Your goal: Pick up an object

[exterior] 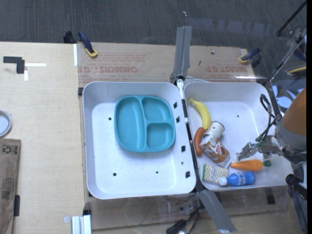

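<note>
While the arm [298,123] reaches in from the right edge, its orange band sits above the right bin's far-right side, and the end effector [245,152] hangs low over the bin floor, just above the carrot. Its fingers [242,154] point left and appear slightly spread, with nothing between them.

Left bin [92,145]: holds one teal divided plate [145,123], lying flat near the bin's centre, three compartments facing up.

Right bin [234,94]: holds six items.
- Yellow banana [202,112], near the left wall.
- Crumpled paper cup [213,139], on its side, just right of a red sausage [197,140].
- Orange carrot [247,165], lying crosswise, just below the end effector.
- Blue bottle [238,180], white cap to the left, near the front wall.
- Small green-patterned packet [212,172], touching the bottle's cap end.

Both bins rest side by side on the counter [44,111].
</note>
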Motion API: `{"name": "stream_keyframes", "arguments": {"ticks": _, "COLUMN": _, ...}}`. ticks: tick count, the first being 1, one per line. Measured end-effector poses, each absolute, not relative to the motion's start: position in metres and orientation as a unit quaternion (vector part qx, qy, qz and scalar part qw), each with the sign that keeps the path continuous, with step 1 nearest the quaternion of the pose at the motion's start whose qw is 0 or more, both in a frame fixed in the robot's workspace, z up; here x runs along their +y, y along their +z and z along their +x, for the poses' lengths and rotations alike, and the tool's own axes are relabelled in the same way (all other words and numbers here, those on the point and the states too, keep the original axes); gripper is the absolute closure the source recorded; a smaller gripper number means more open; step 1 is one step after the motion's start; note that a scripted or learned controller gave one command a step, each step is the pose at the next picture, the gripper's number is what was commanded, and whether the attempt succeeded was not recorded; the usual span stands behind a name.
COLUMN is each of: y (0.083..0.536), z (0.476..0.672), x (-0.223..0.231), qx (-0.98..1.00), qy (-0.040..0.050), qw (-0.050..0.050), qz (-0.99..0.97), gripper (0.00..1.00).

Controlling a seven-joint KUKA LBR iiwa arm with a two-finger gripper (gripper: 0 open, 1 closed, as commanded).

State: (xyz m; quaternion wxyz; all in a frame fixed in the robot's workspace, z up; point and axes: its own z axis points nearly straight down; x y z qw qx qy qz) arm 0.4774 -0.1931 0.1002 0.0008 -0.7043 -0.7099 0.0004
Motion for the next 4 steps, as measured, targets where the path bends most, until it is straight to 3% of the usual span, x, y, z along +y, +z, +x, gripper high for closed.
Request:
{"name": "stream_keyframes", "arguments": {"ticks": 1, "y": 0.092, "z": 0.478, "x": -0.181, "qx": -0.788, "qy": 0.0, "qw": 0.0, "qz": -0.616, "gripper": 0.0}}
{"name": "stream_keyframes", "arguments": {"ticks": 2, "y": 0.091, "z": 0.477, "x": -0.142, "qx": -0.809, "qy": 0.0003, "qw": 0.001, "qz": -0.587, "gripper": 0.0}}
{"name": "stream_keyframes", "arguments": {"ticks": 3, "y": 0.091, "z": 0.511, "x": -0.15, "qx": -0.802, "qy": 0.0003, "qw": 0.0, "qz": -0.597, "gripper": 0.0}}
{"name": "stream_keyframes", "arguments": {"ticks": 4, "y": 0.092, "z": 0.568, "x": -0.147, "qx": -0.796, "qy": 0.0007, "qw": 0.0, "qz": -0.605, "gripper": 0.0}}
